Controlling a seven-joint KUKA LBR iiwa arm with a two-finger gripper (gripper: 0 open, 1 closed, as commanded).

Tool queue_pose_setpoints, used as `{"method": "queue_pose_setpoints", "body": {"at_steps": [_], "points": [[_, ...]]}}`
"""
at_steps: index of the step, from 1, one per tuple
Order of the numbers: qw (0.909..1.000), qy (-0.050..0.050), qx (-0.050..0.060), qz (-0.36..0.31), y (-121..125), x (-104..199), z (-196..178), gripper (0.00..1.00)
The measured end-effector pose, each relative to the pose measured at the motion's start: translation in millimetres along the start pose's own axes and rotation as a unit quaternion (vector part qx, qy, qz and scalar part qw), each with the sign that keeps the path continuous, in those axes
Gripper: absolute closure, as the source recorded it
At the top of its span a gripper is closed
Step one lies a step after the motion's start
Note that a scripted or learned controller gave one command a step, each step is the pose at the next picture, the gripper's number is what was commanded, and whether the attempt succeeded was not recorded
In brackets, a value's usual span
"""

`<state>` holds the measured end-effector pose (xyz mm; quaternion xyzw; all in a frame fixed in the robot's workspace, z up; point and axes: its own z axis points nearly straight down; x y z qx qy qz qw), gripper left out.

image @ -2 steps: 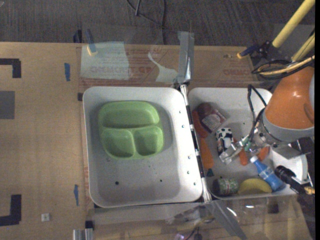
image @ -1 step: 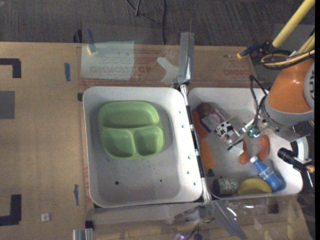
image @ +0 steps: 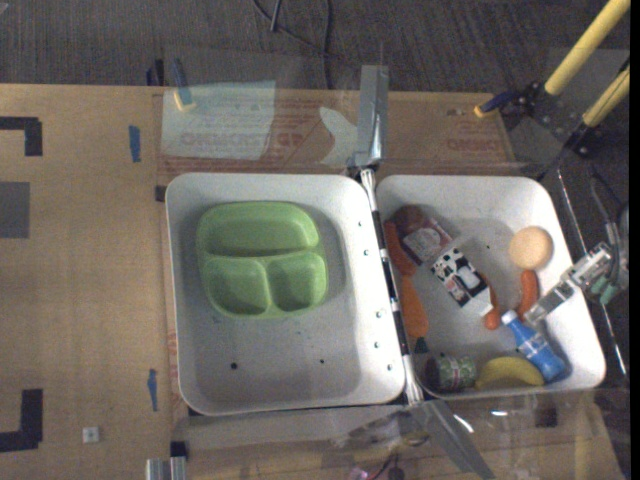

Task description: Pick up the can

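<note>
Looking down on my bench, I have two white bins side by side: the left bin [image: 190, 298] carries a green divided plate [image: 262, 258], and the right bin [image: 560, 228] holds all the clutter. The can [image: 453, 372] lies on its side in the near left corner of the right bin, dark with a green label, close against the bin's front wall. Just beside it, to the right, a banana [image: 510, 371] curves along the same front wall, touching or nearly touching the can — I can't settle which from this angle.

A blue bottle [image: 534, 351] with a white cap lies tilted just above the banana. Further back I see a black-and-white carton [image: 461, 276] lying aslant near the middle, a brownish packet [image: 424, 238] behind it, an orange carrot [image: 414, 306] along the left wall, a pale round fruit [image: 531, 247] and a reddish sausage-shaped piece [image: 528, 290] below it.

The gripper [image: 548, 306] comes in from the right edge, low over the right side of the bin, its tip just above the bottle's cap and well apart from the can. How far its jaws stand open I cannot tell — that end is too small and blurred — and I see nothing held in them.
</note>
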<state>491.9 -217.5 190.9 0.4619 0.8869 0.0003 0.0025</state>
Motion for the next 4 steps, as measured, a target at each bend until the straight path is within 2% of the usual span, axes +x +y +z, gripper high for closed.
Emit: {"method": "queue_pose_setpoints", "body": {"at_steps": [1, 2, 3, 4], "points": [[0.9988, -0.001, -0.001, 0.050, 25.9, 55.9, 104.3, 0.00], [0.9986, -0.003, -0.004, 0.052, 26.5, 54.2, 93.2, 1.00], [0.9831, 0.001, 0.001, 0.183, 42.4, 48.7, -61.8, 1.00], [0.9030, 0.000, 0.002, 0.430, 51.4, 50.0, -87.0, 1.00]]}}
